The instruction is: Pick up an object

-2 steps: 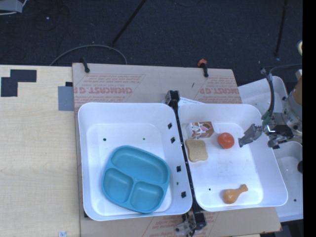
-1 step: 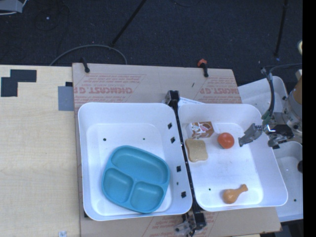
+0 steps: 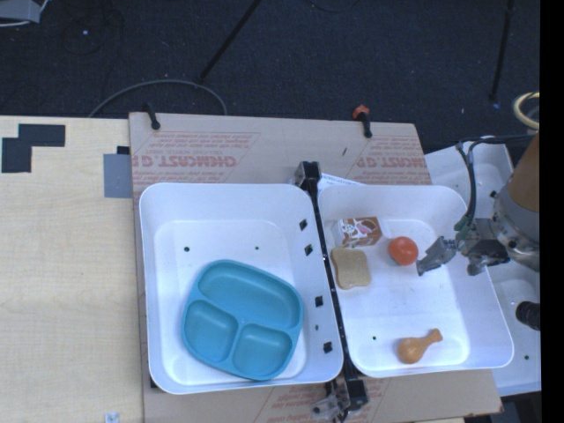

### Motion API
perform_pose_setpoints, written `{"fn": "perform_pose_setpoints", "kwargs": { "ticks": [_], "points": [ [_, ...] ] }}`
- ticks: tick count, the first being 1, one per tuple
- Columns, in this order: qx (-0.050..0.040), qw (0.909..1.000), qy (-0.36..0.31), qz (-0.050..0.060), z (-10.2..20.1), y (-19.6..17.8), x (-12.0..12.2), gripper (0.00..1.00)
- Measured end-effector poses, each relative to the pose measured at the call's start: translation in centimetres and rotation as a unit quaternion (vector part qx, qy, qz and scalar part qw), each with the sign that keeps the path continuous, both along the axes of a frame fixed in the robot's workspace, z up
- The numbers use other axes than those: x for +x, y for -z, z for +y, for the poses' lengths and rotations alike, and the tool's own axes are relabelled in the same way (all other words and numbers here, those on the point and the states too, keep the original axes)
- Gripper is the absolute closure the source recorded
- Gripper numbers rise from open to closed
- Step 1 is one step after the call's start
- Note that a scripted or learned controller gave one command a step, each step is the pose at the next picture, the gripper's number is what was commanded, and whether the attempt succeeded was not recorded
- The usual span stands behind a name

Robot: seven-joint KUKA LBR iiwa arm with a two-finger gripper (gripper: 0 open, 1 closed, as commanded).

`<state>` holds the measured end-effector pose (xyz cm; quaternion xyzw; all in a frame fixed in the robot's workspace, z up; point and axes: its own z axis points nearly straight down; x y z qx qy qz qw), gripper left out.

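Drumstick toy (image 3: 418, 346) below-left of end effector (image 3: 454, 256), grip state indiscernible, orange ball (image 3: 404, 250) beside.

We are looking at a robotics lab. Two white bins (image 3: 159, 227) sit on a cardboard sheet (image 3: 264, 152) clamped to a pale wooden tabletop (image 3: 62, 280). Loose cables (image 3: 159, 91) trail across dark carpet (image 3: 308, 51), and stand legs (image 3: 233, 29) cross it.

Cardboard (image 3: 220, 148) under bins: faint red printed lettering, upside down, twice along the top edge, not legible; brown packet (image 3: 359, 231): white marking, unreadable.
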<state>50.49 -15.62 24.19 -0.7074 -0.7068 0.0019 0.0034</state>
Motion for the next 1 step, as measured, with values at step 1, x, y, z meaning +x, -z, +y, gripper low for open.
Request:
{"fn": "perform_pose_setpoints", "kwargs": {
  "ticks": [1],
  "points": [
    [0.0004,1.0,0.0,0.001,-0.09,6.43,0.03,0.0]
  ]
}}
